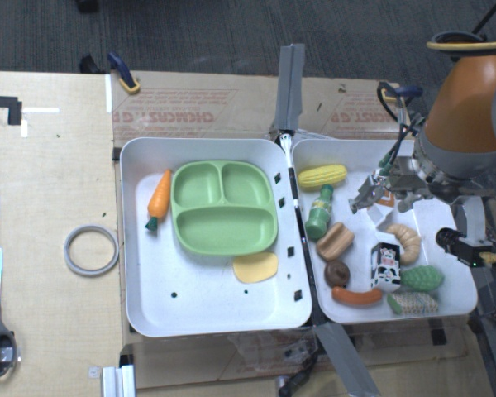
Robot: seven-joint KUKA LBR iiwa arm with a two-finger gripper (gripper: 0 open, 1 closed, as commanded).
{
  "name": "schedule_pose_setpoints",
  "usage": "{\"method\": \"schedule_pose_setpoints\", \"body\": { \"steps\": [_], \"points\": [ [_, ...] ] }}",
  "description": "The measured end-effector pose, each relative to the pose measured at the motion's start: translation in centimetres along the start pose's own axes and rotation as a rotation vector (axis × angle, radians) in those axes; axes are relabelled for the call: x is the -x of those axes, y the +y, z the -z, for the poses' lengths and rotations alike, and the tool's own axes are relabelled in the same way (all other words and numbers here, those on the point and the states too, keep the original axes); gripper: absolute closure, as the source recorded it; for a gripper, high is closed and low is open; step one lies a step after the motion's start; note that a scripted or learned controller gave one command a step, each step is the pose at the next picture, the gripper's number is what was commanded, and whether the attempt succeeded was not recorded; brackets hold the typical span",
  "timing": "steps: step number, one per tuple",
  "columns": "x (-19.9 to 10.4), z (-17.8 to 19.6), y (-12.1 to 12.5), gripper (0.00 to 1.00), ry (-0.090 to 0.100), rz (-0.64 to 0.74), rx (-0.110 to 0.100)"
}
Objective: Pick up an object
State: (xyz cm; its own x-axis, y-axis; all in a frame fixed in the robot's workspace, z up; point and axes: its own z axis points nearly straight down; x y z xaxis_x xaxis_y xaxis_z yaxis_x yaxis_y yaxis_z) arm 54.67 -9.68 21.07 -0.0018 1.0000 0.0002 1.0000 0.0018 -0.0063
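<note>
While the arm [471, 106] leans over the right bin [446, 304], its jaws hang apart, gripping nothing.

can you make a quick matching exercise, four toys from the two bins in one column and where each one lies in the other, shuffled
Things:
1. toy carrot
2. toy corn cob
3. green divided plate
4. toy sausage

Places:
A. right bin, far end near the divider
B. middle of the left bin
C. right bin, near edge, just under the chocolate doughnut
D. left bin, beside the plate's left edge

Pairs: 1-D, 2-A, 3-B, 4-C
</note>
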Motion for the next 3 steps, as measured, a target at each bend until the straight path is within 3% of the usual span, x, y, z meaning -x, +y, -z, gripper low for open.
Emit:
{"method": "schedule_pose_setpoints", "body": {
  "steps": [1,2,3],
  "points": [
    [8.3,-6.4,5.4,0.0,-0.001,0.271,0.004],
    [9.0,-12.1,-0.2,0.0,0.0,0.26,0.003],
    [9.0,-12.0,-3.1,0.0,0.0,0.124,0.01]
  ]
}}
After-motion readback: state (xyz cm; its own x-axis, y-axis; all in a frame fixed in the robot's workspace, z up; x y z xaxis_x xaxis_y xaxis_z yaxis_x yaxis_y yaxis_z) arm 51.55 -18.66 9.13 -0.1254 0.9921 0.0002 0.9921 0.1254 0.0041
